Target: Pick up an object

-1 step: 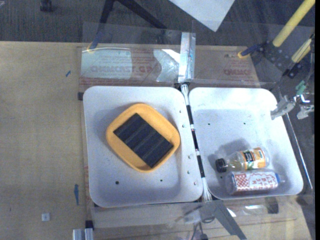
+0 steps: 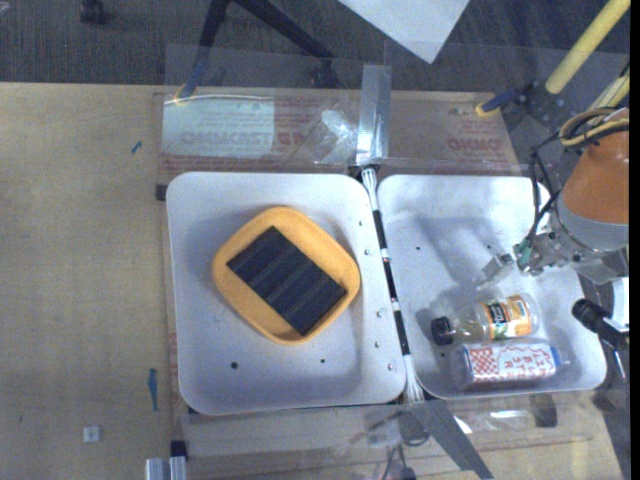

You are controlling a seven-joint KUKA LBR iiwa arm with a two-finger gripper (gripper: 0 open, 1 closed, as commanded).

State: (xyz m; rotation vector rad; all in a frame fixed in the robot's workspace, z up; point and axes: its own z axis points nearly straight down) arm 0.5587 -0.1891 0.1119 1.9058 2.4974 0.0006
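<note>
Claw (image 2: pixel 508 260) hangs over right white bin (image 2: pixel 440 208), above small clear bottle with yellow label and black cap (image 2: pixel 487 319); nothing gripped, finger state unclear. Red-and-white patterned packet (image 2: pixel 505 362) lies just beside bottle. Yellow tray with dark ribbed insert (image 2: pixel 285 272) sits in left white bin (image 2: pixel 200 218).

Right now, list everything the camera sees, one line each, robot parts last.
Bins: two, white, side by side on the bench.
Tray: one, yellow with a dark ribbed centre, in the left-hand bin.
Bottle: one, clear with a black cap and yellow label, lying in the right-hand bin.
Packet: one, red-and-white checked, just in front of the bottle.
Chair base: one, black, on the floor behind.
Arm: one, grey and orange, over the right-hand bin.
Gripper: one, above the bottle.
</note>
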